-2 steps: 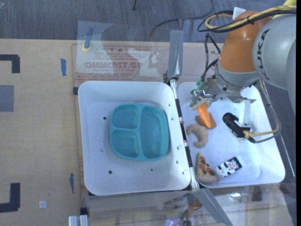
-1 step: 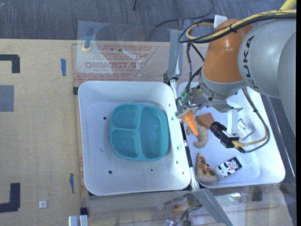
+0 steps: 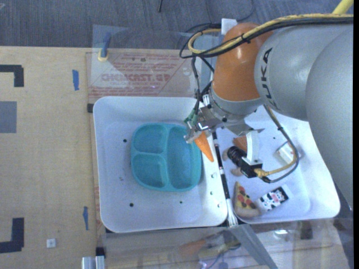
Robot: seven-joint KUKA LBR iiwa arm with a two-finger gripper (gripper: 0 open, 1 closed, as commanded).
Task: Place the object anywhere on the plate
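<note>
You see the end effector [image 3: 197,129] closed on the carrot [image 3: 205,147], which hangs from it with its long axis slanting down and right over the plate's [image 3: 160,164] right rim, so the plate's middle lies just left.

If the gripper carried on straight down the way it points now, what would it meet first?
Probably the right edge of the teal plate, or the bin wall beside it. The gripper points down there, with the carrot at its tip. Depth is unclear from this slanted view.
</note>
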